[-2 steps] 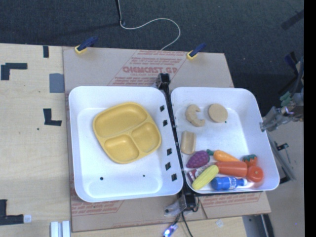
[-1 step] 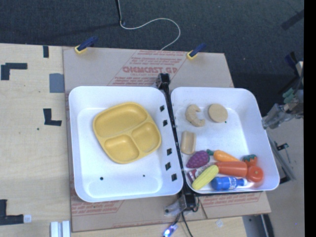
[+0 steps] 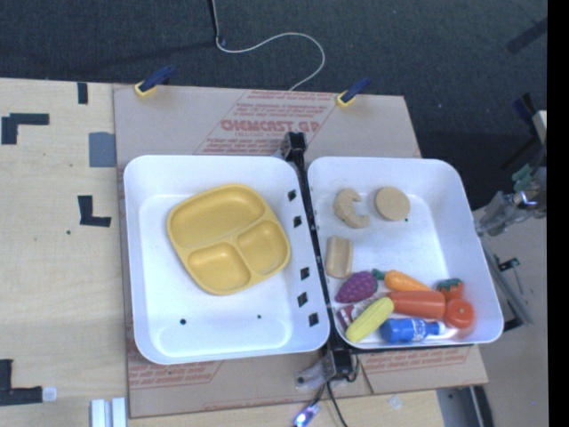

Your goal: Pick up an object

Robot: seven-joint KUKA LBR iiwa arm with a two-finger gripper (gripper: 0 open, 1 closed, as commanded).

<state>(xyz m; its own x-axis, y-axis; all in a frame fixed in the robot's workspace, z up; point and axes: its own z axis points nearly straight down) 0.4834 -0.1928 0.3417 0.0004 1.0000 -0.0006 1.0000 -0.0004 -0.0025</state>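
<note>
The pickable things crowd the right bin (image 3: 444,174): a purple grape bunch (image 3: 357,285), corn cob (image 3: 370,318), carrot (image 3: 407,282) and tomato (image 3: 459,313) heaped at its near edge, likely harder to single out than the round biscuit (image 3: 392,204) lying apart. The left bin (image 3: 142,238) carries a yellow divided plate (image 3: 229,238). The gripper (image 3: 508,210) hangs outside the right bin's right wall, off the counter (too blurred to tell whether open or closed), holding nothing visible.

Divided plate (image 3: 229,237) in left bin (image 3: 147,265); toy foods (image 3: 404,305) clustered along right bin's (image 3: 444,181) near edge.
</note>
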